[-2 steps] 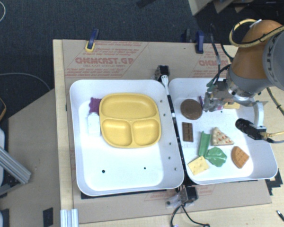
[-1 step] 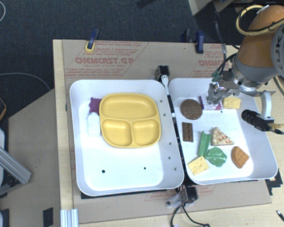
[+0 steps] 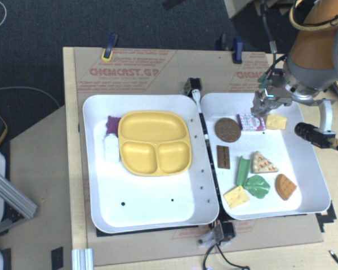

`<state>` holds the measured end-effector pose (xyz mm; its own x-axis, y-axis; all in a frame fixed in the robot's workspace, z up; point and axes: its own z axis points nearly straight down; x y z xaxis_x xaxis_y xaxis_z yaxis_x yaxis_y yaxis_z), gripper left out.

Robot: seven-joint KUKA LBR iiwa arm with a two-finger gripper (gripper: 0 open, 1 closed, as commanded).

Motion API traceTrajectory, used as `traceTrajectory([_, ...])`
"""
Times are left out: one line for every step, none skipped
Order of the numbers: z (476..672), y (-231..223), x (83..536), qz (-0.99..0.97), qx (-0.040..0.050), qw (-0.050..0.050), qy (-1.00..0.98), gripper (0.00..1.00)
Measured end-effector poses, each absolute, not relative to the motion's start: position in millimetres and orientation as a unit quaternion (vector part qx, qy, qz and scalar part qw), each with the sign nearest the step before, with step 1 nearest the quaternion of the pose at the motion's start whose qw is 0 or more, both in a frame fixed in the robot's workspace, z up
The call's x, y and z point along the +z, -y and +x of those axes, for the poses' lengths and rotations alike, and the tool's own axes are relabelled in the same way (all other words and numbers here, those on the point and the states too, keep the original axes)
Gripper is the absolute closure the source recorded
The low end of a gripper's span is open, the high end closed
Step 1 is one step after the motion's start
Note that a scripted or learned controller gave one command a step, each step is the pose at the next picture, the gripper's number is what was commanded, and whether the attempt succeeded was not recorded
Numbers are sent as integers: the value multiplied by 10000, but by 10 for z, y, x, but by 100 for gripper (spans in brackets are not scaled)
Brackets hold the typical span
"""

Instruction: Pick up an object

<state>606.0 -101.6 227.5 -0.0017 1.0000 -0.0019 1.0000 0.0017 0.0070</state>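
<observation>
Overhead camera view: two white bins sit side by side. The left bin (image 3: 101, 207) holds a yellow divided plate (image 3: 155, 142). The right bin (image 3: 310, 167) holds toy foods. The gripper (image 3: 265, 107) hangs over this bin's far edge, directly above a small pink-and-white packet (image 3: 250, 122); whether it is open or closed cannot be told. The packet lies just below and slightly left of the gripper, long axis running left to right, between a brown cookie (image 3: 228, 129) and a pale cheese piece (image 3: 276, 122).
</observation>
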Motion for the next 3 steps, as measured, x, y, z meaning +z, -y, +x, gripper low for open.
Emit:
traceTrajectory([6264,550,2358,7052,18,20,-7090,100])
traceTrajectory([6521,133,2143,7054,14,17,-7088,100])
traceTrajectory([6601,68,2305,7065,18,20,-7078,100])
